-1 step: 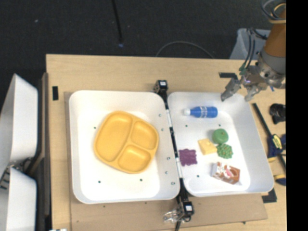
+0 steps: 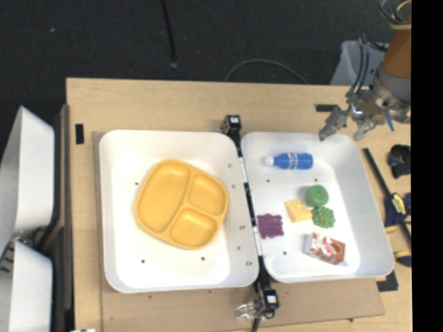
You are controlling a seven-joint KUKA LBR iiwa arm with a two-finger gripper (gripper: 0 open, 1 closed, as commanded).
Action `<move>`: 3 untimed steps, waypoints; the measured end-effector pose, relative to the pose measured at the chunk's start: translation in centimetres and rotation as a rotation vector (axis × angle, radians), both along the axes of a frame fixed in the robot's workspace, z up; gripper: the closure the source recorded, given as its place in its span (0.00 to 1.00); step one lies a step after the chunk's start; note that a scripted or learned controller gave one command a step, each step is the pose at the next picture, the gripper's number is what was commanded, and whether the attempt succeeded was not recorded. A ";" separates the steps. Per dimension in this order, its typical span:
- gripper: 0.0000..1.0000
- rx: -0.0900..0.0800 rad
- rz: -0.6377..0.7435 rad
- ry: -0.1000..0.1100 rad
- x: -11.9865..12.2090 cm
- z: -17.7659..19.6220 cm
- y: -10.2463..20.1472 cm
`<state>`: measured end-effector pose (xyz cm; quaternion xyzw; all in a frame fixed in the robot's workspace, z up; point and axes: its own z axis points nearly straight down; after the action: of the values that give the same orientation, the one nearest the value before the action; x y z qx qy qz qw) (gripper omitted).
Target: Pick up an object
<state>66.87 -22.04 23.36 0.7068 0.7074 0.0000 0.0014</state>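
Note:
My gripper (image 2: pixel 347 127) hangs above the far right corner of the right bin (image 2: pixel 360 268), open, with nothing between its fingers. The bin holds a blue bottle (image 2: pixel 291 160) lying on its side near the far edge, to the left of and nearer than the gripper. Toward the front are a green round piece (image 2: pixel 317 194), a yellow block (image 2: pixel 298 211), a green knobbly piece (image 2: pixel 323 217), a purple piece (image 2: pixel 270 225) and a red and white packet (image 2: pixel 325 248).
The left bin (image 2: pixel 118 254) holds a yellow divided plate (image 2: pixel 182 203). A ridge with clamps (image 2: pixel 243 185) separates the two bins. Small tools (image 2: pixel 398 206) lie on the bench right of the right bin.

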 end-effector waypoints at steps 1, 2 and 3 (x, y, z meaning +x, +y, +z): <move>0.00 -0.001 -0.002 0.004 -0.9 -4.8 -0.4; 0.00 0.000 0.003 0.003 -0.1 -10.4 -0.1; 0.00 -0.003 0.004 -0.016 0.5 -12.1 -0.3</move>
<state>67.37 -22.32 11.28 0.7053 0.7088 0.0046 0.0082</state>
